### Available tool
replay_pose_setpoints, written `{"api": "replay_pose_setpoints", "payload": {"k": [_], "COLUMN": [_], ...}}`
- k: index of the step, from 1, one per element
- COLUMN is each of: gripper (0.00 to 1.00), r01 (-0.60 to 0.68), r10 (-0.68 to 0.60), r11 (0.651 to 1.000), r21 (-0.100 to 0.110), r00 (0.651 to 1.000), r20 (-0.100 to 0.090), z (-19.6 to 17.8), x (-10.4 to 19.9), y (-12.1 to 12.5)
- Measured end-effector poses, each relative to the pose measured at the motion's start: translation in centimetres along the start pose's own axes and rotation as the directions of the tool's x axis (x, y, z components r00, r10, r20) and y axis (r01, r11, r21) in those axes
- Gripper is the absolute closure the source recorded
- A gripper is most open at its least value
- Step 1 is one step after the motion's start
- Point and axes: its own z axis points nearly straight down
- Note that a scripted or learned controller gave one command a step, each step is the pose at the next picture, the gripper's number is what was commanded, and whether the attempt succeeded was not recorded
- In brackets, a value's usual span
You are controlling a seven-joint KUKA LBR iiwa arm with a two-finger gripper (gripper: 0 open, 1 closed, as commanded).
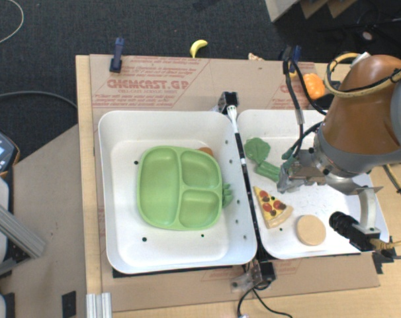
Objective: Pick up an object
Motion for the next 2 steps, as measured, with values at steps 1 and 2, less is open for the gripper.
{"api": "replay_pose_setpoints", "payload": {"k": [1, 2], "gripper": [1.00, 1.00], "r01": [0.011, 0.003], "r10": [-0.011, -0.003], "r11": [1.000, 1.000], "r21": [0.001, -0.016], "r00": [1.000, 1.000], "r20": [-0.002, -0.003], "z": [0.2, -14.0], "x": [9.1, 8.3], "y": [-0.1, 0.1]}}
